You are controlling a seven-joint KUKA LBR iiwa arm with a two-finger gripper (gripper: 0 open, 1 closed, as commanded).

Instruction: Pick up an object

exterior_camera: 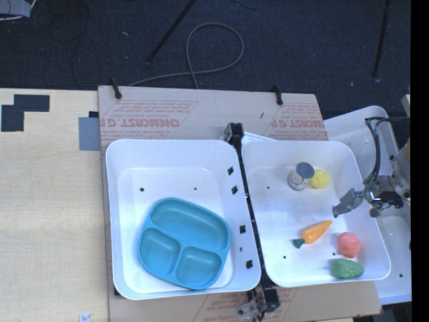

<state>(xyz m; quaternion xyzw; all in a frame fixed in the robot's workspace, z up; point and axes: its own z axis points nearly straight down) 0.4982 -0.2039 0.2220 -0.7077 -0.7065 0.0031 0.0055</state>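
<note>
The right bin (281, 159) holds several small objects. A grey metal cylinder (301, 176) stands beside a yellow ball (321, 178) near the back. An orange toy carrot (316, 232) lies in the middle, with a pink-red ball (348, 244) and a green lump (346, 268) at the front right corner. My gripper (363, 203) hovers over the bin's right rim, open, with nothing between its fingers. It is to the right of the carrot and above the pink-red ball in the view.
The left bin (134, 159) holds a blue divided plate (184, 242). A black divider (241, 206) runs between the bins. Cardboard lies under both bins. Cables hang at the right by the arm.
</note>
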